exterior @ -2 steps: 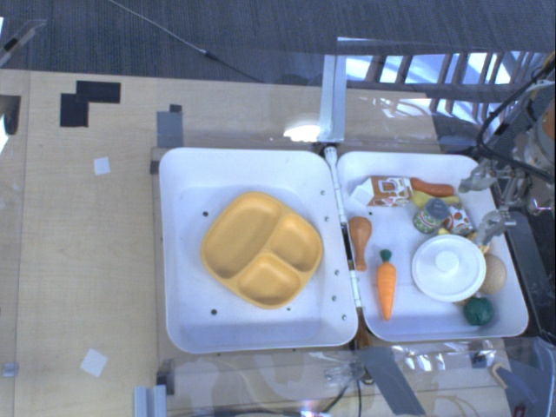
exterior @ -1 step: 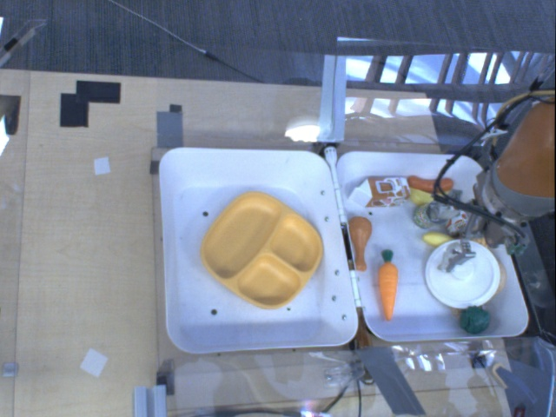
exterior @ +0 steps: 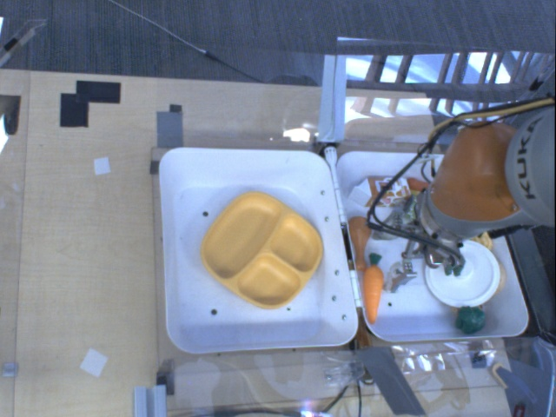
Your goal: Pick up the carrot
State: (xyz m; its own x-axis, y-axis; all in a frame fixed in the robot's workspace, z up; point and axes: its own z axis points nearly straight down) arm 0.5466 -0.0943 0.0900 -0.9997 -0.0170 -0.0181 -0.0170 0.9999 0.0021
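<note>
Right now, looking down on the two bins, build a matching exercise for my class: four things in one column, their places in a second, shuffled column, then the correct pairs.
Things:
1. yellow divided plate
2. carrot
3. small white plate
4. dark green object

Places:
A. near corner of the right bin, below the small white plate
B. middle of the left bin
C. along the right bin's left wall
D. right bin, under the arm's wrist

Pairs: 1-B, 2-C, 3-D, 4-A
</note>
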